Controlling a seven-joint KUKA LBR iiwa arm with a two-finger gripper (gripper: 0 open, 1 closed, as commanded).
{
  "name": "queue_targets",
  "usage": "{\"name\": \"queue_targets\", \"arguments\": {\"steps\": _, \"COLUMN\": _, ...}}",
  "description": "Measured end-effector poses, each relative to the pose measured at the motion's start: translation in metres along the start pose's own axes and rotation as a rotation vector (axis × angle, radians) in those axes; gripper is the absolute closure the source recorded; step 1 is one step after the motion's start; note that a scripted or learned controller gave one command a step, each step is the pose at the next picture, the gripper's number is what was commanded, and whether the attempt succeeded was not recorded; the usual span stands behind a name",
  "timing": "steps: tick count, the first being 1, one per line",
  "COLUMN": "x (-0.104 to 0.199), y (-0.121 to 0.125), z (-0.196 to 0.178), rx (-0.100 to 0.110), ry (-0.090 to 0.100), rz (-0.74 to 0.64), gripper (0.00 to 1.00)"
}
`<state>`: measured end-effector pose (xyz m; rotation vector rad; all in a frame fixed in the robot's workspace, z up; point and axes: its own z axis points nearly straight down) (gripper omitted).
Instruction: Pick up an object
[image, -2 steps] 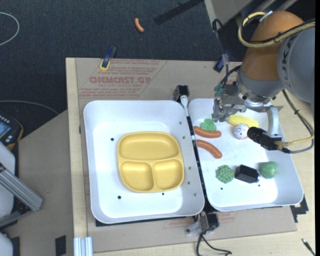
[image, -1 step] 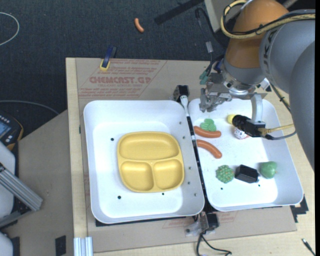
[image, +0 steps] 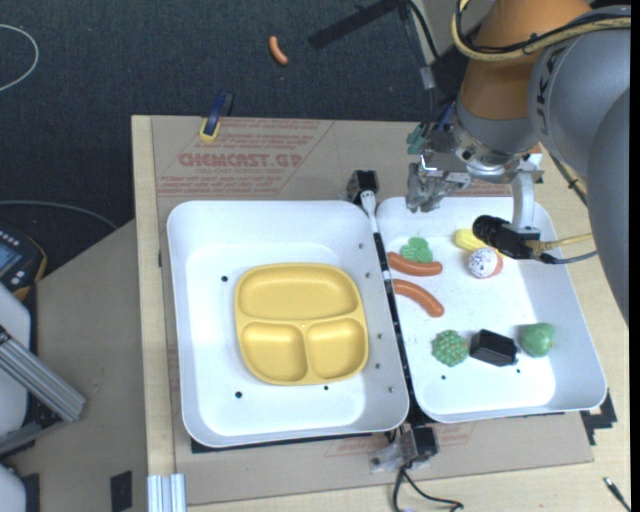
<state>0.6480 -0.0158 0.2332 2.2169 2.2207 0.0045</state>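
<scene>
Above the right bin's (image: 560, 330) far edge, the tool (image: 428, 196) hangs slightly open, holding nothing.

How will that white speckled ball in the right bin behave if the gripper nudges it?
The white speckled ball looks round, so it would probably roll. It lies close to the yellow piece, which might stop it. It seems small, likely light.

The tan cardboard-topped bench (image: 260, 160), printed with red lettering, fills the frame's centre. On it sit 2 shallow white plastic bins, one at left (image: 190, 300) and one at right (image: 570, 340), touching at the middle, plus a small blue-and-yellow clip (image: 214, 118) at its upper-left edge.
</scene>
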Motion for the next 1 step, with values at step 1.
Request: {"name": "queue_targets", "arguments": {"steps": 1, "x": -0.0027, "y": -0.0005, "z": 0.0033, "rx": 0.005, "ry": 0.0, "rz": 0.002, "gripper": 1.0}}
